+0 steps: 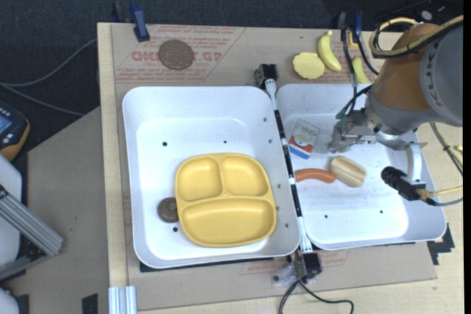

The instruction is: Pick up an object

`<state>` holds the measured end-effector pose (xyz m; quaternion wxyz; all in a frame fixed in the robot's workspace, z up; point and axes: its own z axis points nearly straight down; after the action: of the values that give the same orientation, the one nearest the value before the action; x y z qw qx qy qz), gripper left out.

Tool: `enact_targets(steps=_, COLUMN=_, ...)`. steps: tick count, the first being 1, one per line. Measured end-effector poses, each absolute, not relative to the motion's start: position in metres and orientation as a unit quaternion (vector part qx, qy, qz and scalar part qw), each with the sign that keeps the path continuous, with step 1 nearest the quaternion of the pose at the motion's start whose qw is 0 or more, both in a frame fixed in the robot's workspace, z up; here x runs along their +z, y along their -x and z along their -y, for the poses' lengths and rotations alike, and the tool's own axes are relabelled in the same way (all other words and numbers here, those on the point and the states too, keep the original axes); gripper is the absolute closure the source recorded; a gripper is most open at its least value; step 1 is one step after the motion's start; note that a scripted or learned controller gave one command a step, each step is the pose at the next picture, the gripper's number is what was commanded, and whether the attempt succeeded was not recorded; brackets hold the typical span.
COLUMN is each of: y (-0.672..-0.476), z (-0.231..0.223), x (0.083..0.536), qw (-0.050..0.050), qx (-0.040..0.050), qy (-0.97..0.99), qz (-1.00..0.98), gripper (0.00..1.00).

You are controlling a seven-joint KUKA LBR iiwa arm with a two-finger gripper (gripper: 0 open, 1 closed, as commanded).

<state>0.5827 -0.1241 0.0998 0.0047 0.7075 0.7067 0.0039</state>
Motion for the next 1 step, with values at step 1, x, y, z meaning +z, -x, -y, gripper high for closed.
enact_targets(steps=1, y=-0.5822, z=0.1241, x=0.0988, qw=0.004, qx=0.0035, qy=-0.708, qz=-0.707, gripper=0.00)
